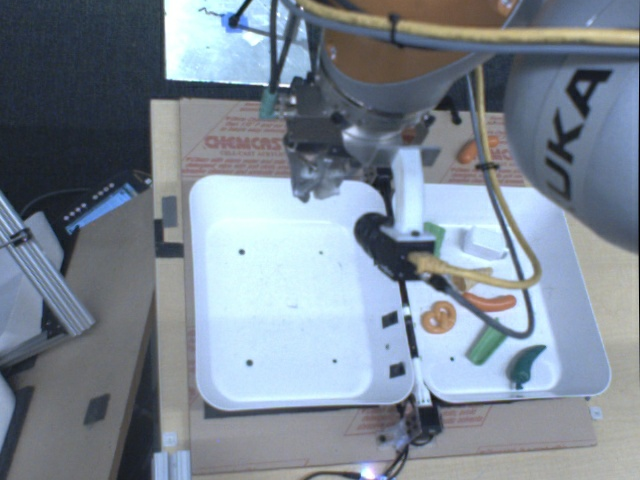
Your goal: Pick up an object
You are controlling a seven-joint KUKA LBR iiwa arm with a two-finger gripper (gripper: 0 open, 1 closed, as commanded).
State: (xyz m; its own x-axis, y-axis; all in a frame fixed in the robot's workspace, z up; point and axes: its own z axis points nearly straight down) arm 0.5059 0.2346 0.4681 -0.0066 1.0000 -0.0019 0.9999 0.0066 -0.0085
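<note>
My gripper (318,180) hangs over the far edge of the left bin (230,368), under the big grey and orange wrist. I see nothing held under it. The objects lie in the right bin (585,353): a brown pretzel (438,317), a green block (486,343), a dark teal pepper (524,364), an orange-red chili (492,301), a white piece (484,240) and a small green piece (434,233). A yellow cable partly covers them. All of them are to the right of and nearer than the gripper.
A white bracket (407,196) and a black fitting (378,238) on the arm hang over the wall between the bins. An orange object (467,152) lies on the cardboard behind the right bin. The arm's body covers the top right.
</note>
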